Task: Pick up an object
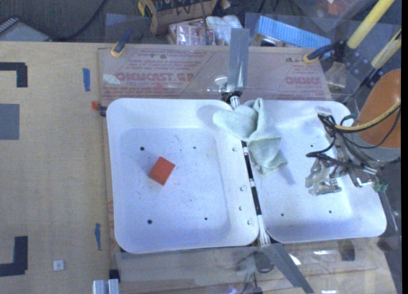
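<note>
A pale wooden counter (pixel 51 178) carries two shallow white bins side by side, seen from above at a slant. The bin on the view's left (pixel 118 159) lies well apart from the end effector. The bin on the view's right (pixel 360 222) lies directly beneath it. Beyond both bins, on the far side from the camera, a clear sheet with red lettering (pixel 153 73) lies flat on the counter.

The grey arm (pixel 382 111), with its orange band, enters from the view's right edge and trails black cables down towards the wrist.

A pale green cloth (pixel 258 136) lies crumpled across the seam where the two bins meet. It is to the view's left of the end effector and farther from the camera, near it but not touching, with part of it in each bin.

The end effector (pixel 324 183) hangs low over the floor of the right-hand bin, with bare white floor around it. Whether it is wide or narrow cannot be told from this angle, and nothing can be seen held in it.

A small orange block (pixel 162 171) sits alone on the floor of the left-hand bin, well apart from the end effector, across the seam and beyond the cloth.
</note>
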Controlling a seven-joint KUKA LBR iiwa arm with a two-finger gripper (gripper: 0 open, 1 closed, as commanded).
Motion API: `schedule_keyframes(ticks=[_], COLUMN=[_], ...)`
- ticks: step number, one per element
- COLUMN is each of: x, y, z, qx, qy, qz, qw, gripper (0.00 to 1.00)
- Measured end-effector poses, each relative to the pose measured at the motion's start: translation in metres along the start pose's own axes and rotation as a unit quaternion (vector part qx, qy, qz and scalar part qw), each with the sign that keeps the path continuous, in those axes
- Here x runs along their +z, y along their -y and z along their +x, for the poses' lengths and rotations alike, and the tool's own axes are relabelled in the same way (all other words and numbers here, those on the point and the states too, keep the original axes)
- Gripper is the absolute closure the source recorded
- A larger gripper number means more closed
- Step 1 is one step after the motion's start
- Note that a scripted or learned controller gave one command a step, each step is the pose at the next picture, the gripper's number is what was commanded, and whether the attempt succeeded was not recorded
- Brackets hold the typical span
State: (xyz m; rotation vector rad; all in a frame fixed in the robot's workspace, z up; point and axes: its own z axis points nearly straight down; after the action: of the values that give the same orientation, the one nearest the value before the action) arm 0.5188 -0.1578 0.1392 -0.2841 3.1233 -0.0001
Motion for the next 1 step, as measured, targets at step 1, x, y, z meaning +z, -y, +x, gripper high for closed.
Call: schedule_keyframes(ticks=[1], x=[-0.1860], y=[0.0129], z=[0.0031], qx=[0.037], qy=[0.001], qz=[0.001], qw=[0.9993], gripper=[1.00])
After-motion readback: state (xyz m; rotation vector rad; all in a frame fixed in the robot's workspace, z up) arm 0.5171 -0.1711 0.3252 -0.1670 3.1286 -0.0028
